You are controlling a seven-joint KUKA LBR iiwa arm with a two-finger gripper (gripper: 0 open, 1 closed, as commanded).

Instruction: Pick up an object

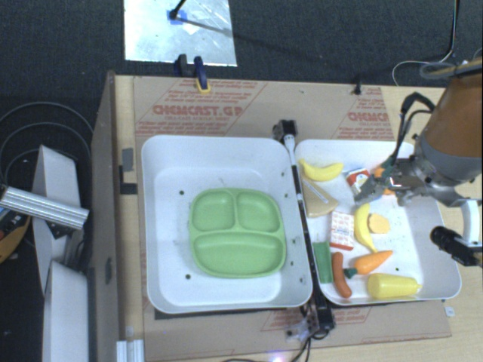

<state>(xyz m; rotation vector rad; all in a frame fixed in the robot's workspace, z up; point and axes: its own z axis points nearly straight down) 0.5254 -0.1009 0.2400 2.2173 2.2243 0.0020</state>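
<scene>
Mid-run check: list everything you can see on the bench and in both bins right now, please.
bins: 2, white, side by side, left and right
divided plate: 1, green, left bin
bananas: 2, yellow, right bin, one at the far end, one mid-bin
carton: 1, white and red, right bin middle
carrot: 1, orange, right bin near side
sausage: 1, red, right bin near edge
green stick: 1, beside the divider
yellow oblong piece: 1, right bin near corner
arm: 1, grey and orange, over right bin
gripper: 1, low over right bin
</scene>
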